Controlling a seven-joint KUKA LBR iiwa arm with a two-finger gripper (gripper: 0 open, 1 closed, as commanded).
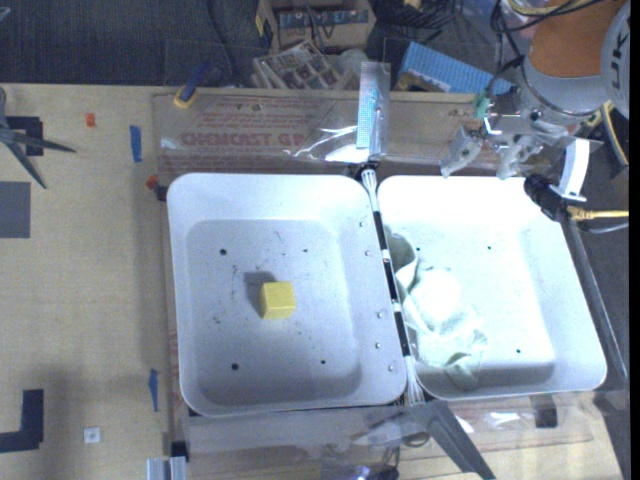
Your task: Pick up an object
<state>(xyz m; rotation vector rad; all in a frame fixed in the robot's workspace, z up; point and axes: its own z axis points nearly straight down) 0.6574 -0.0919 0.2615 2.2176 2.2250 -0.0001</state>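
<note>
A small yellow block (278,300) lies near the middle of the left bin (200,218). Pale, whitish-green soft objects (437,313) are heaped against the left wall of the right bin (560,298). My gripper (484,158) hangs above the far rim of the right bin, well away from the heap and the block. Its two fingers are spread apart with nothing between them.
A clear plastic sheet and a cardboard panel (260,133) lie behind the bins. Cables and boxes (310,28) crowd the floor beyond the bench. The metal divider (385,268) runs between the two bins. A black connector (545,196) juts over the right bin's far right corner.
</note>
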